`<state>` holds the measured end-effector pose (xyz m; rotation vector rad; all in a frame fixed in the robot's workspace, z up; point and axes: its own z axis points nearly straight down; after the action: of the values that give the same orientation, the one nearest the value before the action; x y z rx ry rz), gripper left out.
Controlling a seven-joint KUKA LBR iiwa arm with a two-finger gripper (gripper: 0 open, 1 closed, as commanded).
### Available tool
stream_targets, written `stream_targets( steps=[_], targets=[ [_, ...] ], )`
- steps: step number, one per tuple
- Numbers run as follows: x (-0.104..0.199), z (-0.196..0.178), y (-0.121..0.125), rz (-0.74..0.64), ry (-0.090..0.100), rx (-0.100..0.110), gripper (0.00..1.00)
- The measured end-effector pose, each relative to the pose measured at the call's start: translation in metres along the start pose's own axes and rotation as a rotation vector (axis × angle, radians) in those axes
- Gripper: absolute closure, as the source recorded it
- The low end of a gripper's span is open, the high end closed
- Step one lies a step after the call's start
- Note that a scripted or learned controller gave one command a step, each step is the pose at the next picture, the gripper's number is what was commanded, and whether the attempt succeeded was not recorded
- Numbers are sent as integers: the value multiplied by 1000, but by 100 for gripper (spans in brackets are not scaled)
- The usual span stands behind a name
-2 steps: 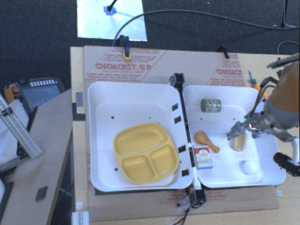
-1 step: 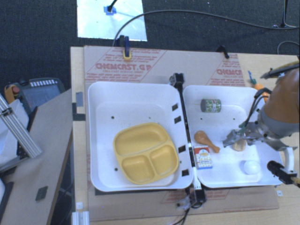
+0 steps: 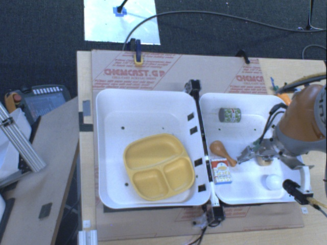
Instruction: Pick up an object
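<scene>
Robot hand (image 3: pixel 254 154) hangs low in the right bin (image 3: pixel 245 102), angled toward a tan drumstick toy (image 3: pixel 223 150) lying just beside it, ready for grasping; its grip cannot be told.

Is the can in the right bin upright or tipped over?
Tipped: the can lies on its side, its label facing up, near the right bin's far wall.

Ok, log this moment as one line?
arm: over right bin | gripper: low near chicken leg | yellow tray: left bin
</scene>
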<state>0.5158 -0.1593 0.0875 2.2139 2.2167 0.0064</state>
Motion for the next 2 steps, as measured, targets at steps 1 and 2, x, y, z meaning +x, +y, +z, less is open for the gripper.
stream_targets(
  steps=[1,2],
  targets=[
    [-3,-14,3,2,-9,-13,100],
    [-13,-65,1,2,1,3,100]
  ],
)
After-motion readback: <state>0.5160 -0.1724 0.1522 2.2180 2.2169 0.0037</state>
